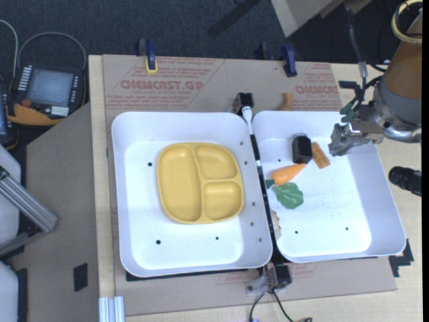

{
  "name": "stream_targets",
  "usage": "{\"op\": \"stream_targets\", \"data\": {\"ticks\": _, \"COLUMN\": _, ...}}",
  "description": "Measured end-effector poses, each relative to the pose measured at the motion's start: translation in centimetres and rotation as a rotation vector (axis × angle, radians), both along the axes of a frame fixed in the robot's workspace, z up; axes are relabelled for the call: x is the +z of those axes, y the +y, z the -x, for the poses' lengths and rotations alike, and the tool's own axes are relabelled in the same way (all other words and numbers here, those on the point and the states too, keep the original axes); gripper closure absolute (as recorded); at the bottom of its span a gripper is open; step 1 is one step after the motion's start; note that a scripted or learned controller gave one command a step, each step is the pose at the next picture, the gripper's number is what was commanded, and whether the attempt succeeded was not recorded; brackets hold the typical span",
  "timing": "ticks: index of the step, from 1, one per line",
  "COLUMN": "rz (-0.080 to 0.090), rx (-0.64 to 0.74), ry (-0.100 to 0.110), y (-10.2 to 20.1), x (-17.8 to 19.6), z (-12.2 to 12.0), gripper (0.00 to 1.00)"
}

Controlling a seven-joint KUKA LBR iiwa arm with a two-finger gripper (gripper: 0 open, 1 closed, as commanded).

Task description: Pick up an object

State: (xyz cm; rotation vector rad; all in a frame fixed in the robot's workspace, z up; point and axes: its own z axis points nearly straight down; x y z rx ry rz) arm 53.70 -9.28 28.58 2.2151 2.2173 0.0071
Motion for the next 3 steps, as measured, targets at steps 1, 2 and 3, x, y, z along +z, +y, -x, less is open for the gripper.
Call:
{"op": "stream_targets", "data": {"ticks": 1, "rz": -0.004, "rx": 0.005, "ry": 0.011, "y": 5.2, "x": -2.1, "z": -1.6, "gripper": 1.00}}
{"op": "stream_targets", "data": {"ticks": 2, "rz": -0.004, "rx": 0.005, "ry": 0.012, "y": 10.7, "x": -4.0, "z": -3.1, "gripper": 1.00}}
{"op": "stream_targets", "data": {"ticks": 3, "rz": -0.003, "rx": 0.004, "ry": 0.005, "y": 15.1, "x": -3.8, "z": -4.8, "gripper": 1.00}}
